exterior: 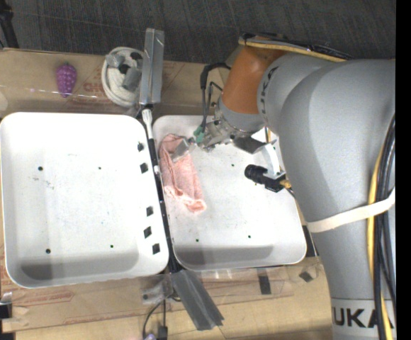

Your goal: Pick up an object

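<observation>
Pink crumpled cloth [180,177] (soft folds), smooth white bin [262,250]

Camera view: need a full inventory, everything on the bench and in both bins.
left bin: one, white, left half of the bench
right bin: one, white, right beside the left bin
cloth: one, pink, crumpled along the right bin's left side
small lump: one, purple, on the bench past the left bin's top edge; too small to identify
coil: one, white, on the bench right of the small lump
upper bar: one, grey, beside the coil, above the gap between the bins
lower bar: one, grey, on the bench below the bins
bench: one, brown
arm: one, grey with an orange band, reaching in from the right
gripper: one, at the cloth's top end
</observation>
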Action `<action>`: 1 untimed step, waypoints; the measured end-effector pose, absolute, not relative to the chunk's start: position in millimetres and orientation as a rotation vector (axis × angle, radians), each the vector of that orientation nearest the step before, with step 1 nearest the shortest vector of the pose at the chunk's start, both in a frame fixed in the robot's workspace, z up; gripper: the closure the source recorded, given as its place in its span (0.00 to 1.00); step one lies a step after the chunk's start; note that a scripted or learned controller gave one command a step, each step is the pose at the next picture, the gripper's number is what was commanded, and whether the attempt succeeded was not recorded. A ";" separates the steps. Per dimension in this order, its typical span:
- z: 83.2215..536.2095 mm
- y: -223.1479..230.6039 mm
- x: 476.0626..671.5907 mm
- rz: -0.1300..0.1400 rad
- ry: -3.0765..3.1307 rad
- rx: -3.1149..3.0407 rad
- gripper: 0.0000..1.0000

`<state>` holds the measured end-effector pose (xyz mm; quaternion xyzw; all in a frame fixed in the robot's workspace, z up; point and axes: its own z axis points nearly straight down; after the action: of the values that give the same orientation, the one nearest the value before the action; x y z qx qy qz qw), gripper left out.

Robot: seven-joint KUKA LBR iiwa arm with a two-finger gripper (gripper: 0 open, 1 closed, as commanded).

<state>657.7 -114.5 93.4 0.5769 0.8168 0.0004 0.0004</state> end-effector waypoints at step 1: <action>145.9 -170.9 637.0 0.001 2.588 1.779 0.00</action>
<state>637.0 -170.9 145.9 0.5665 0.8240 0.0004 0.0003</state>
